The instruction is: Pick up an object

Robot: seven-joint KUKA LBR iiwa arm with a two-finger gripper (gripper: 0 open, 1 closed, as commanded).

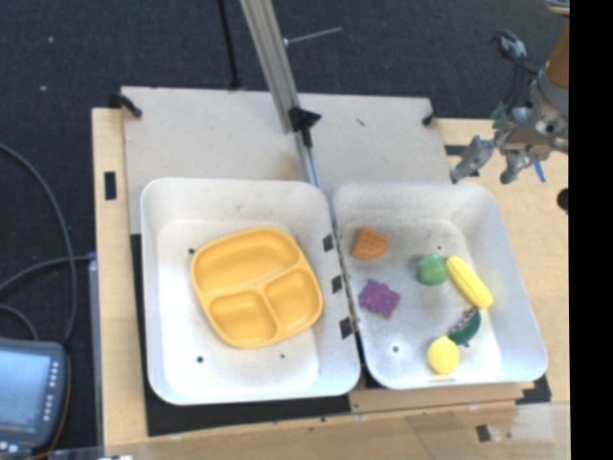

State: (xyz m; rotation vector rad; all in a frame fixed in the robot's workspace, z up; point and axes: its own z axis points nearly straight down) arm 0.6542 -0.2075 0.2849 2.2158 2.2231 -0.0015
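Note:
My gripper (490,166) hangs at the right of the camera view, just beyond the far rim of the right bin (512,257). Its two grey fingers are spread apart with nothing between them. In the right bin lie an orange piece (370,244), a purple cluster (379,298), a green round thing (432,269), a yellow corn-like piece (469,282), a yellow lemon-like thing (442,356) and a dark green piece (466,328) beside it. All of them sit below and left of the gripper, apart from it.
The left bin (172,353) holds a yellow three-compartment tray (256,286). A slanted metal post (273,51) rises from the bench behind the bins. A narrow divider with dark clips (337,276) runs between the bins. A screen (29,386) sits at the bottom left.

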